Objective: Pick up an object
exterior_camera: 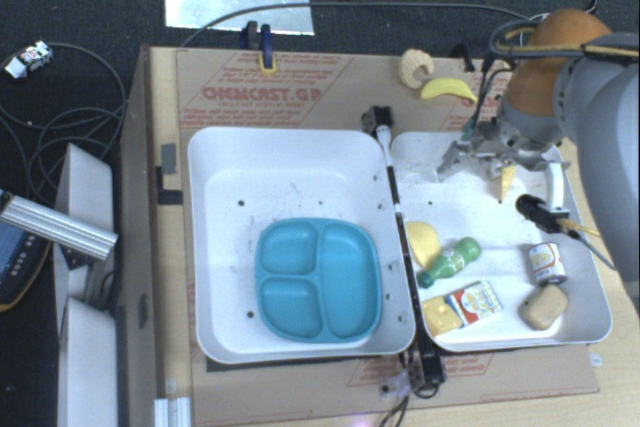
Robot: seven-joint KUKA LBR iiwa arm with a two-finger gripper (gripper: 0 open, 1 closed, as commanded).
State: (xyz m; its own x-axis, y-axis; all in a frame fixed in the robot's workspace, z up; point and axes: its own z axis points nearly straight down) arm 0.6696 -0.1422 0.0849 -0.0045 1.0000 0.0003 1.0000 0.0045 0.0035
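— Gripper [478, 160]: spread or closed?
— Impossible to make out from this slant. Same for whether anything is gripped.
— Where, then?
— Low over the upper part of the right bin [440, 197], near its back wall, right of centre in the frame. Looks apart from every loose thing in there.
— And the arm [595, 105]?
— Comes in from the frame's right edge, grey and bulky, with the orange band [560, 30] high at upper right. Bends down and leftward from there to the wrist, tilted toward the bin's floor.
— Things to pick?
— All in the lower half of that same bin, below the gripper in the frame. Yellow fruit [422, 240] against the left wall. Green bottle [452, 260] lying on its side just beside the fruit, possibly touching. Printed packet [470, 302] under the bottle, near the front wall. Small can [545, 262] toward the right wall, tan block [543, 307] just below the can.
— Elsewhere?
— Blue divided plate [320, 280] flat in the left bin [250, 175], lower middle of the frame. Banana [447, 90] on the bench [260, 95] outside the bins, just above the right bin's back wall, up and left of the gripper
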